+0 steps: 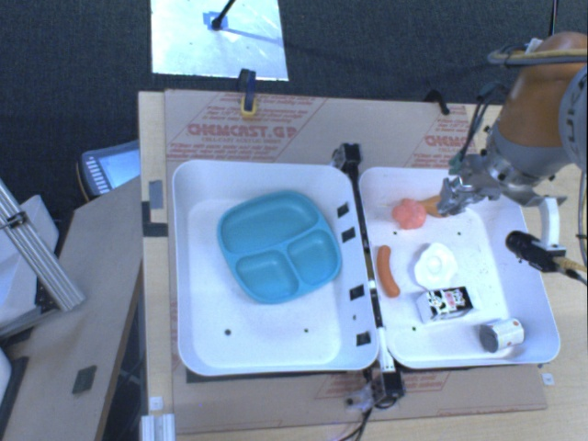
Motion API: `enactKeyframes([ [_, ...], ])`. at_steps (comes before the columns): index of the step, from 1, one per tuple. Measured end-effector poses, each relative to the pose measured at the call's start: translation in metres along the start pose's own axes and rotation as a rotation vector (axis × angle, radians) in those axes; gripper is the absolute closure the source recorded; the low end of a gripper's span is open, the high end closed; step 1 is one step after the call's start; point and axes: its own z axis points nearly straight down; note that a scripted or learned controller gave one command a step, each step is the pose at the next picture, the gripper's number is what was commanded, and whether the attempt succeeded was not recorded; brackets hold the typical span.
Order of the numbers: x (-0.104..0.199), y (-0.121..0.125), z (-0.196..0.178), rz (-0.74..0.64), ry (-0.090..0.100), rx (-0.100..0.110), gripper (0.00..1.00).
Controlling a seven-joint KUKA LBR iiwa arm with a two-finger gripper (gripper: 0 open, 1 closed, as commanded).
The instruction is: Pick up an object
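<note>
My gripper (449,198) hangs over the far part of the right bin (533,338). A small orange piece (431,208) lies right at its tip; whether it is gripped is unclear. A salmon-pink ball (410,213) sits just to the left of that piece. Toward the front lie an orange sausage (389,271), a toy fried egg (435,265), a black-and-white milk carton (444,302) and a grey-and-white cylinder (500,334).
The left bin (197,338) holds a blue divided plate (278,245). A black-clipped divider (361,255) runs between the two bins. The arm's orange band (542,99) rises at the upper right.
</note>
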Motion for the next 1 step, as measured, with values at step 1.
enactKeyframes([
  [1,0.0466,0.0079,-0.0102,-0.001,0.001,-0.001,1.0],
])
